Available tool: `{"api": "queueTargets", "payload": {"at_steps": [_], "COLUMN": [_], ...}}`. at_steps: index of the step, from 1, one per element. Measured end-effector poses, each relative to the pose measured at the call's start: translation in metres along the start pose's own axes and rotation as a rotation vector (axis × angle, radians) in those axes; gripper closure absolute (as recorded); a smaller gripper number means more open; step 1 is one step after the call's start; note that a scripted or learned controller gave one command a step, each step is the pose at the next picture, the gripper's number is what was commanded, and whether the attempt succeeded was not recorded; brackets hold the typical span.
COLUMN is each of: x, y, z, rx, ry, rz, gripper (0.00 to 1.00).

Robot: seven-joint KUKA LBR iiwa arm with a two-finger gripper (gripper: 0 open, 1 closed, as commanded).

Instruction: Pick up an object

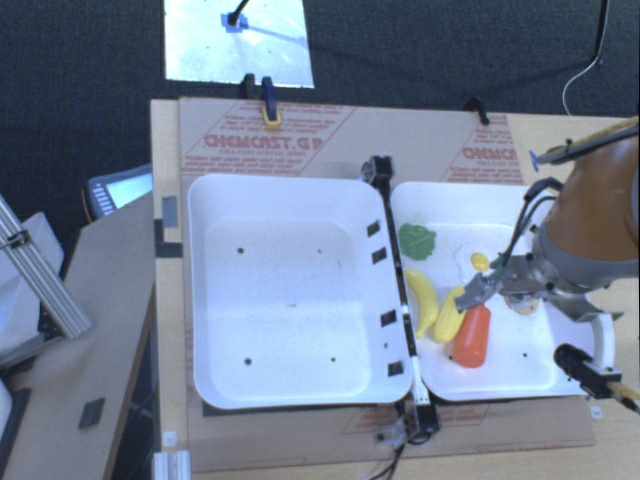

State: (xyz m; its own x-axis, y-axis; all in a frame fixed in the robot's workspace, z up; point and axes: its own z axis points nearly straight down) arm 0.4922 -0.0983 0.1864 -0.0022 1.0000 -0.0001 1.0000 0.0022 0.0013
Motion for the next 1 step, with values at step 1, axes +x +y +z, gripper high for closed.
{"api": "queueTargets", "payload": {"at_steps": [1], "x": [0.0135], "y": [0.0076], "z": [0.0698], "rx": [-0.007], "ry": [-0.005], "rz": [0.001], "gripper": [0.0]}}
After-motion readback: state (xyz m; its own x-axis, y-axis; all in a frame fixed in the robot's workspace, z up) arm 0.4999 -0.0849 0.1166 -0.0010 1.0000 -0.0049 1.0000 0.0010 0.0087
